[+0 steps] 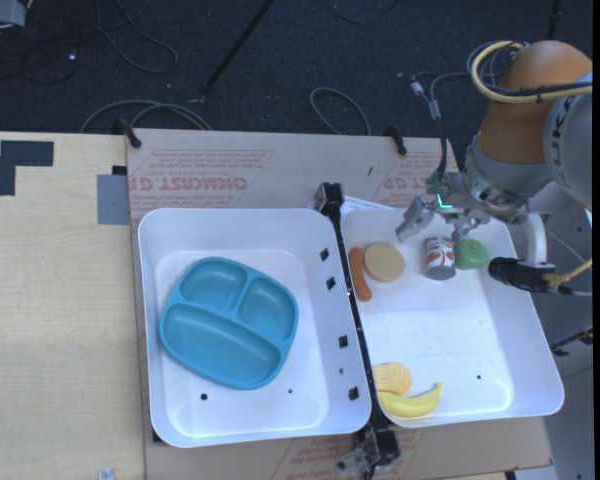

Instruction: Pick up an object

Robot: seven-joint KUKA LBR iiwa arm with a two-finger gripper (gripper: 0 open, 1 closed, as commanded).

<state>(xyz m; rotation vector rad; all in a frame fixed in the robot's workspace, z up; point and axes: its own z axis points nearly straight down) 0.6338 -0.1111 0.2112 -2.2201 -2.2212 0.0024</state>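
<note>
The arm bends down from the right over the right bin [520, 368], its gripper [442, 230] directly above the small can [439, 257]. The fingers [412, 220] are spread wide, holding nothing. The can stands beside a green object [472, 254].

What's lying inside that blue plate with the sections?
Nothing visible: the blue divided plate in the left bin shows three bare compartments. What lies under the plate is covered.

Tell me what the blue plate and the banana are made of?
The blue plate looks like plastic: one even colour, smooth moulded sections, soft sheen. The banana is probably a plastic toy, since its yellow is flat and unmarked, though I can't be sure.
</note>
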